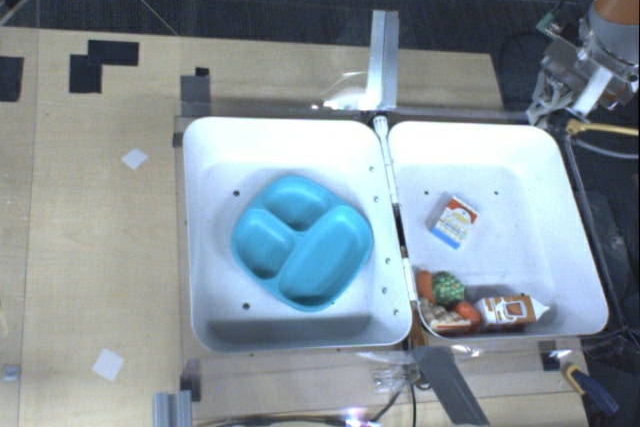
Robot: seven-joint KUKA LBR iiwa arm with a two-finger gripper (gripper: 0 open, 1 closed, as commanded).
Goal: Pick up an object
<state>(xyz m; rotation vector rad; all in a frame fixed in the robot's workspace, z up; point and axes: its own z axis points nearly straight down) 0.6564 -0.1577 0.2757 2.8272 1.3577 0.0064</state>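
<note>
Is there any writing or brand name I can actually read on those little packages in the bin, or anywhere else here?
None can be read.
Small white and orange box: printed front, too blurred to read.
Carton lying on its side: orange-brown label, too small to read.
Blue divided tray: no markings visible.

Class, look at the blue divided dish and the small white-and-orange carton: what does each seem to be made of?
Blue divided dish: likely moulded plastic, smooth and evenly coloured with rounded compartments and soft sheen. Small carton: probably printed cardboard, judging by flat faces, sharp edges and printed colours.

Two white bins point(480, 140), wooden bench point(90, 245)
</note>
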